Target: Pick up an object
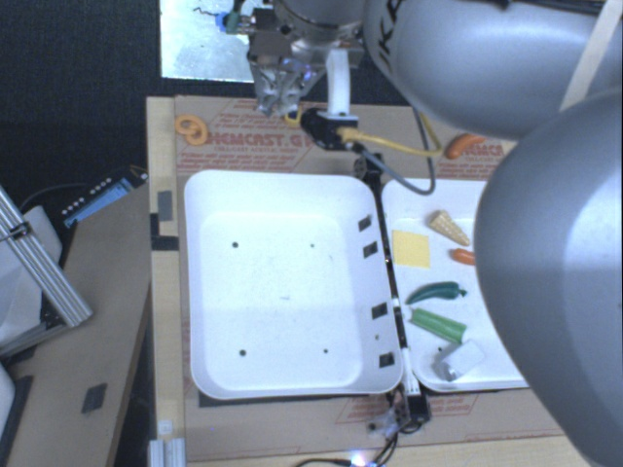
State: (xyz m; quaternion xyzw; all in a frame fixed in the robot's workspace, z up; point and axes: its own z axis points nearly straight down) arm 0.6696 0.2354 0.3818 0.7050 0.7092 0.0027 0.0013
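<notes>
I see the hand hovering over the desk's far cardboard edge beyond the left bin, grip state indiscernible.

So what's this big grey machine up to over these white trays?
It is a robot arm meant to pick up an object. At this moment its gripper hangs above the cardboard strip behind the left white bin, away from the objects. Those lie in the right white bin: a yellow square slice, a tan cone, a dark green pepper and a light green stick. A small pretzel-shaped ring sits on the cardboard.
</notes>
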